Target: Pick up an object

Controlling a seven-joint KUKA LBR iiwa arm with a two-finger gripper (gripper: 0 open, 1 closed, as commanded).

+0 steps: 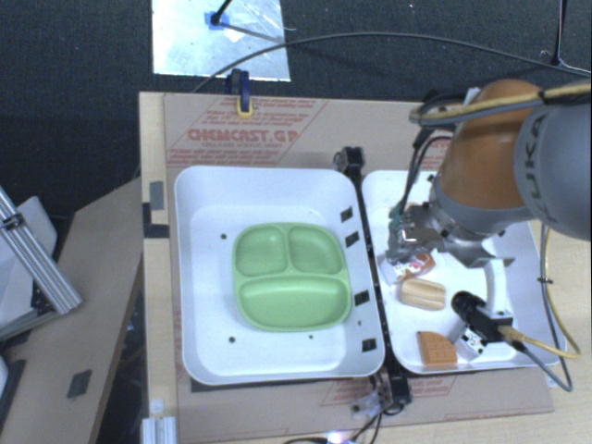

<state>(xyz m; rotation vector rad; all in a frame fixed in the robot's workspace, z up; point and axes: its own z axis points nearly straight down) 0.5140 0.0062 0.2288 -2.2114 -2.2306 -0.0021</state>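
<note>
Arm (504, 155) bent low over right bin (527, 354), claw (404, 243) down

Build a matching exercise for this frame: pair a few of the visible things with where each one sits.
Things:
1. green divided plate
2. tan bread-roll piece
3. brown cracker-like square
4. gripper

Places:
A. near front edge of the right bin
B. middle of the left bin
C. low over the right bin's left side, above a small red-and-white item
D. on the right bin's floor, between the red-and-white item and the square

Pairs: 1-B, 2-D, 3-A, 4-C
</note>
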